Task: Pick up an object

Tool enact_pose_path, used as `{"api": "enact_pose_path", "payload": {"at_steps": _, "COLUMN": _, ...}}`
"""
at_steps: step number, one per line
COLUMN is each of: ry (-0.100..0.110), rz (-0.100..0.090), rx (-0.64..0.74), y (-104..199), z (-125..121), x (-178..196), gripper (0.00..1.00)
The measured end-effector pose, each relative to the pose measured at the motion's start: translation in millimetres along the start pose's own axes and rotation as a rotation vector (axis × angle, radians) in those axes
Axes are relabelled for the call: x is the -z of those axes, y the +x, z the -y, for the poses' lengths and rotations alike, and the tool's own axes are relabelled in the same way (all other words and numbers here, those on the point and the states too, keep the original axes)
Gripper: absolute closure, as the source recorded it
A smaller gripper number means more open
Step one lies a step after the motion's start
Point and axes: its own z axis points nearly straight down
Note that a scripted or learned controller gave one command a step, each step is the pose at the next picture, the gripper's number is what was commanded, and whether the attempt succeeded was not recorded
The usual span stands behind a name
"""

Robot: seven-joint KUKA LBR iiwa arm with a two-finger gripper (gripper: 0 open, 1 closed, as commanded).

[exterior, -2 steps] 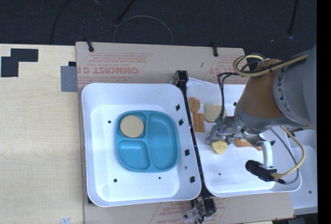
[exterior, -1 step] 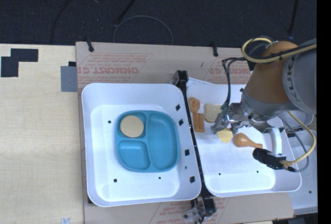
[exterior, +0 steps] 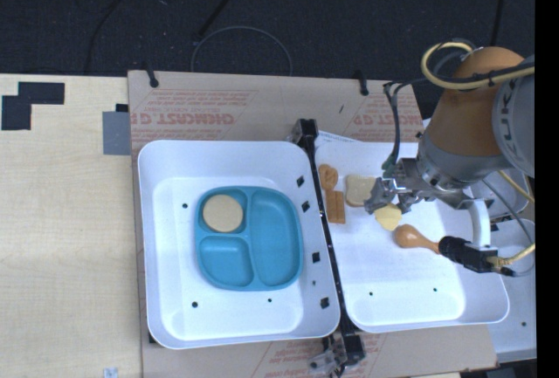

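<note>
Yellow chunk [exterior: 389, 217] is the piece I'm watching. It lies in the right bin [exterior: 419, 302], in the upper half of the floor, right below the claw [exterior: 389, 195]. From this slanted overhead feed the chunk looks to be resting on the white floor rather than lifted, with the claw's metal parts just above it or touching its upper edge; I cannot say which. I also cannot tell whether the claw is spread or pressed together, because the wrist and its cabling cover that part.

The arm [exterior: 472, 119] comes in from the right side of the picture, its orange band bulging over the far right corner of the bin, with a yellow cable looped above it.

Other pieces share that bin. A pale slice of bread [exterior: 356, 189] sits just to the picture-left of the claw, near the yellow chunk. Further toward the divider is a small brown lump [exterior: 327, 175], and just below it an orange-brown stick [exterior: 335, 207] lying roughly parallel to the bin wall. A tan piece with a narrow neck [exterior: 409, 237] lies just below and picture-right of the yellow chunk, close to it but apart.

The left bin [exterior: 166, 280] holds a blue divided plate [exterior: 262, 237], set flat near the middle. A round tan biscuit [exterior: 222, 212] rests in its upper left compartment.

Both bins sit on a brown cardboard sheet [exterior: 236, 110] on the pale wooden bench [exterior: 61, 237].
</note>
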Motion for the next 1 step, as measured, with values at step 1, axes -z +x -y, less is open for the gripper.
{"api": "enact_pose_path", "payload": {"at_steps": 1, "ry": 0.001, "rz": 0.0, "rx": 0.0, "y": -1.6, "z": -0.3, "x": 23.3, "gripper": 1.0}}
